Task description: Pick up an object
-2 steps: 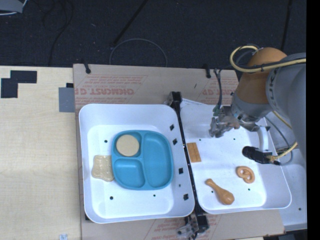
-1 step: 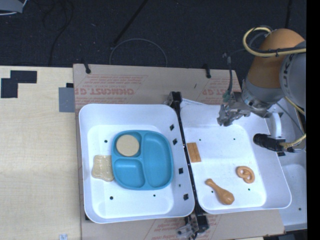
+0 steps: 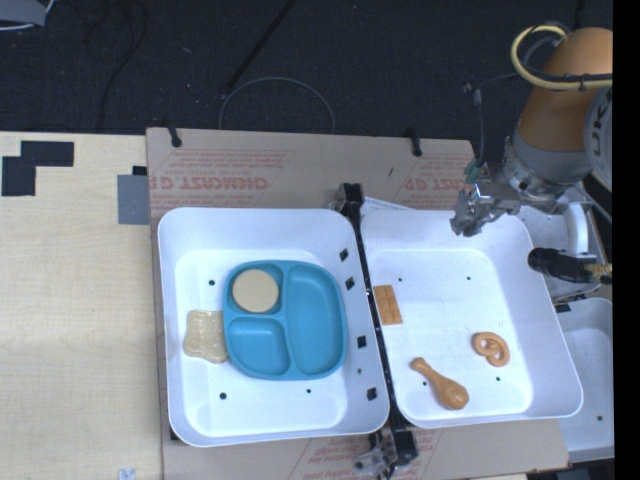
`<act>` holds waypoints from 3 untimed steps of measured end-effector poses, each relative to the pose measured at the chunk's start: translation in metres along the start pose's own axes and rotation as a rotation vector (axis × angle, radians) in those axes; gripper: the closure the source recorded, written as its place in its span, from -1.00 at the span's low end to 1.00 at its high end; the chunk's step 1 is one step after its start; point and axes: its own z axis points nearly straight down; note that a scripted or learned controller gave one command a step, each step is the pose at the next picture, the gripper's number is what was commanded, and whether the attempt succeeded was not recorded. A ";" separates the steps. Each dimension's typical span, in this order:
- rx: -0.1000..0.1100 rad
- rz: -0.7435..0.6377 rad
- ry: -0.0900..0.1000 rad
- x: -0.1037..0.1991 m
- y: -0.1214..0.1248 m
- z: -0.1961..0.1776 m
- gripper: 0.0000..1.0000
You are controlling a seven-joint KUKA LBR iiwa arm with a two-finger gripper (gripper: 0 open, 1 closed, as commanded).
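The right bin (image 3: 520, 258) holds three things: a flat orange-brown rectangular piece (image 3: 387, 305) by its left wall, a tan wooden spoon-shaped piece (image 3: 439, 383) near the front, and a small pretzel (image 3: 491, 348) to the right. My gripper (image 3: 470, 220) hangs above the right bin's far edge, well away from all three. Nothing shows between its fingers.
The left bin (image 3: 190, 268) carries a blue divided plate (image 3: 285, 320) with a round tan cracker (image 3: 255, 290) in its upper-left compartment. A pale bread-like piece (image 3: 205, 336) lies just left of the plate. A black divider (image 3: 358, 298) separates the bins.
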 end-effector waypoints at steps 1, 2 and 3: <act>0.000 -0.002 0.001 -0.001 0.000 -0.022 1.00; 0.006 -0.002 0.002 0.047 -0.015 -0.008 1.00; 0.006 -0.004 0.003 0.097 -0.026 0.005 1.00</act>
